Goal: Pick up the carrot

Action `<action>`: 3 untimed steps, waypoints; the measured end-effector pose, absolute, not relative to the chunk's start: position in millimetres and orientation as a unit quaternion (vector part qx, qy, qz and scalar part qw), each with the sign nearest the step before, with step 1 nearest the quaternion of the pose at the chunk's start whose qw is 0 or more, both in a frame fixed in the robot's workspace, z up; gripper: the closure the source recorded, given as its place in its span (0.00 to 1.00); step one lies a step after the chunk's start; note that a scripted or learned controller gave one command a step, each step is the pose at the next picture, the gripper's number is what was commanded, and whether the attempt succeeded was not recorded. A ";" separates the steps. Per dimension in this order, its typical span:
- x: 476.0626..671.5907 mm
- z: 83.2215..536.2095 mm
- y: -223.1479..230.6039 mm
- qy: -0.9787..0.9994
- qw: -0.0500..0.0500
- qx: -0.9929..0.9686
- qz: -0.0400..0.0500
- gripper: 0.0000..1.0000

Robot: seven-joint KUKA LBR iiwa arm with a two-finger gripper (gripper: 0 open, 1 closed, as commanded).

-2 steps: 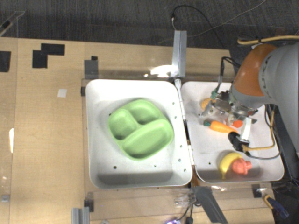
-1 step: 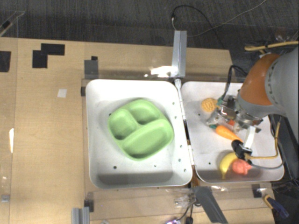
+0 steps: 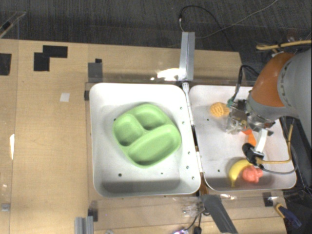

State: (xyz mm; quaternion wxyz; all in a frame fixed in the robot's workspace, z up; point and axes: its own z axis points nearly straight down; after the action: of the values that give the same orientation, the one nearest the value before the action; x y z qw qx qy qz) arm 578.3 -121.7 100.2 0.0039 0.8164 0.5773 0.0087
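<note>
Curved yellow banana (image 3: pixel 237 170) lies below the gripper (image 3: pixel 237 124), grip unclear, beside the orange carrot (image 3: pixel 249 135).

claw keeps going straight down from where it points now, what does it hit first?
Most likely the carrot: its orange tip shows right beside the claw, partly hidden under it. Depth is unclear from this slanted view, so it could instead meet the bare floor of the right bin next to it.
</note>
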 end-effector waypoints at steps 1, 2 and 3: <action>578.2 100.2 -121.9 0.577 0.004 0.817 0.009 0.00; 605.6 152.0 -192.0 0.614 0.002 0.789 0.001 0.00; 572.3 88.9 -195.9 0.677 0.004 0.736 0.004 0.00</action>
State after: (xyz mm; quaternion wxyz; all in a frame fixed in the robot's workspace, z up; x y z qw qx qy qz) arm 572.3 -195.9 88.9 0.0044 0.7356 0.6774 0.0036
